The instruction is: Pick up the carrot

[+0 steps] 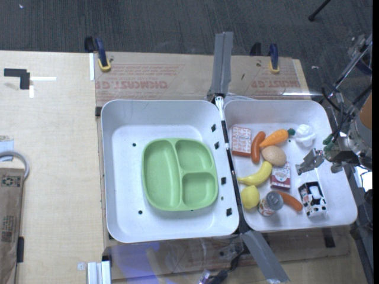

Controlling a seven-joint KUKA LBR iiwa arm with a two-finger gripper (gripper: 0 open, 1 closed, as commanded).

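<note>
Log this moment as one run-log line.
task: pick up carrot | carrot: lying in right bin, beside potato, untouched | claw: over right bin, right of carrot, holding nothing | divided plate: in left bin

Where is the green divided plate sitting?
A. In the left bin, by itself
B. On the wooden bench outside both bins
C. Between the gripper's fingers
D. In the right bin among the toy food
A: the green divided plate lies flat in the left bin, apart from the food.
</note>
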